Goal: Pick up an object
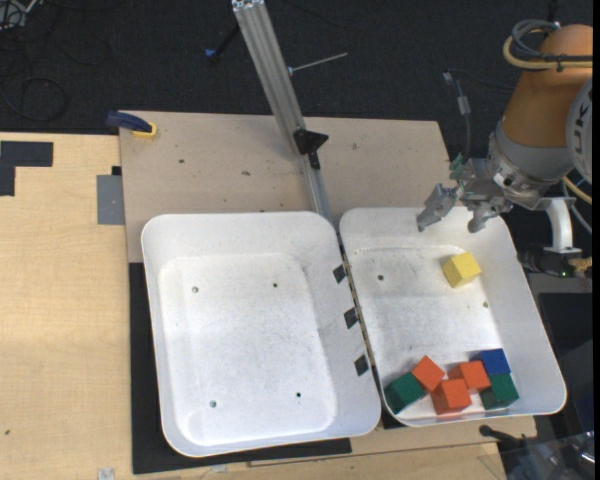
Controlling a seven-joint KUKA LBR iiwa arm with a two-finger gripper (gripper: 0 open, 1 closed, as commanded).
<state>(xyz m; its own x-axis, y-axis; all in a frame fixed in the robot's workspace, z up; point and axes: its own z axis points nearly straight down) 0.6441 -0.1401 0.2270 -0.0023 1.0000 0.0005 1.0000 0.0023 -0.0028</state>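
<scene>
The metal gripper (456, 211) hung spread and empty over the right speckled white bin's (540, 328) far rim, near a matte yellow cube (461, 269).

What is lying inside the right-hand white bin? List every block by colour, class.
Inside the right bin: a yellow block alone near the back, and a front cluster of three orange blocks, two green blocks and a blue block. Anything beneath that cluster is covered.
</scene>
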